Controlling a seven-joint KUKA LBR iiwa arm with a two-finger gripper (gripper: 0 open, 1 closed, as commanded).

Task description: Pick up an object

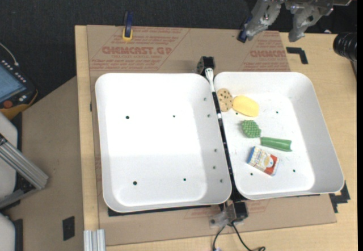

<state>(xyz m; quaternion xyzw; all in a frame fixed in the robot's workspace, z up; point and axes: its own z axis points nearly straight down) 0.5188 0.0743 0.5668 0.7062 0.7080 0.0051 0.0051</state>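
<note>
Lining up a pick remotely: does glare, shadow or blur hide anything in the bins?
Camera view: lighting is even, and the right bin shows its items sharply; the left bin has a soft shadow across its lower half and no harsh glare; the hand at the top edge looks slightly blurred, with a bright teal light above it.

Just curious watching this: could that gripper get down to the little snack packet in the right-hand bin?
Probably yes. The gripper hangs open above the bin's far rim, and the packet lies flat, uncovered, apart from the green bean.
</note>
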